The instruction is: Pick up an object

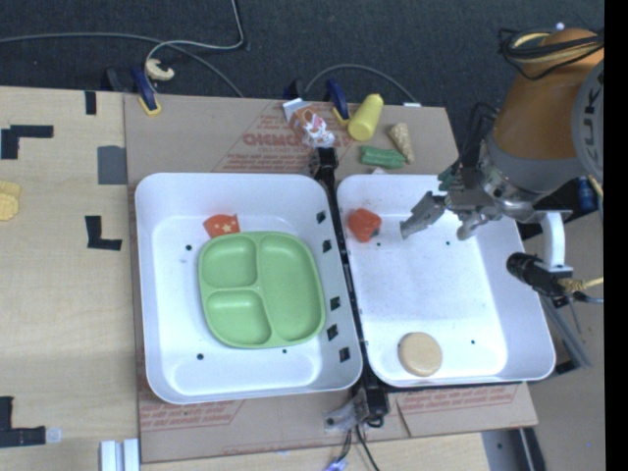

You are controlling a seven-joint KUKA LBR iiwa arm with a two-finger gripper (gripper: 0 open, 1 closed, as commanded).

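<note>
In the right bin, a red-orange object lies at the far left corner and a round tan cookie-like piece lies near the front edge. My gripper hangs over the far part of that bin, to the right of the red object and apart from it. Its two fingers are spread, with nothing between them. In the left bin sits a green divided plate, with a small orange-red piece just beyond its far left rim.
Behind the bins on the cardboard lie a yellow object, a green piece, a tan cone-like piece and a small wrapped item. A black divider with clips runs between the bins. Cables cross the dark floor beyond.
</note>
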